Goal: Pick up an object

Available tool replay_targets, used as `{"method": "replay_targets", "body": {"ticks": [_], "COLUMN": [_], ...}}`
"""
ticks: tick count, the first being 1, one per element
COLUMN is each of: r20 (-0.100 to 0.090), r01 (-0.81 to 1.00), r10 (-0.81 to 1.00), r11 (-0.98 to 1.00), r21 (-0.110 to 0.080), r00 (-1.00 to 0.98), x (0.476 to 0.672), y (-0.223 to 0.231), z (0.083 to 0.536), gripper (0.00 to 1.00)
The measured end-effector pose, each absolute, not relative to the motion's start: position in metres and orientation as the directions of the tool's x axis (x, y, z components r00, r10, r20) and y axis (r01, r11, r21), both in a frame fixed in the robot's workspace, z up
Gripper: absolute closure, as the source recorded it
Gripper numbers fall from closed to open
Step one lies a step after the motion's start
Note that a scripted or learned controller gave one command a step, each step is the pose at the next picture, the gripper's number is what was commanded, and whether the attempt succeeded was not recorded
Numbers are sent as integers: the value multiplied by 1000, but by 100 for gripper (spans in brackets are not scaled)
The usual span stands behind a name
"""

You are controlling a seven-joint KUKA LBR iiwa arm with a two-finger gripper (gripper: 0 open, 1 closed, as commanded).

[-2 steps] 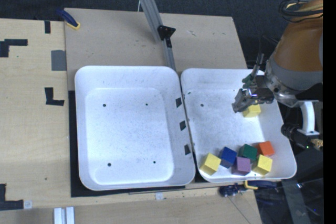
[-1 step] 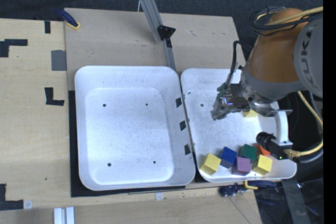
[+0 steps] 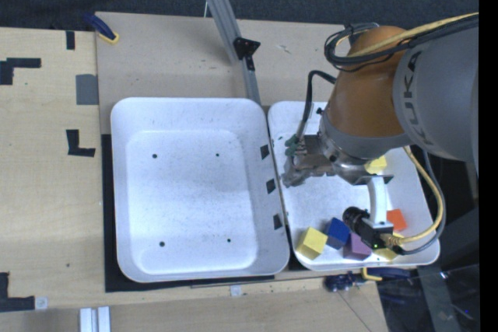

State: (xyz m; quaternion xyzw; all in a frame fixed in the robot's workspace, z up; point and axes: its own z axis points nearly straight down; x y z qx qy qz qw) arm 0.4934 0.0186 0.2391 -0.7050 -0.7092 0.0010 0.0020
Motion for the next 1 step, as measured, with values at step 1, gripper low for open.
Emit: {"method": "replay_targets", "body": {"ticks": [1], "r20": [2], "r01": [1000], "r10": [1000], "r11": [9], "r21": [-3], "r00": [-9], "x": [500], "y": [79], "z": [237], "gripper": [100]}}
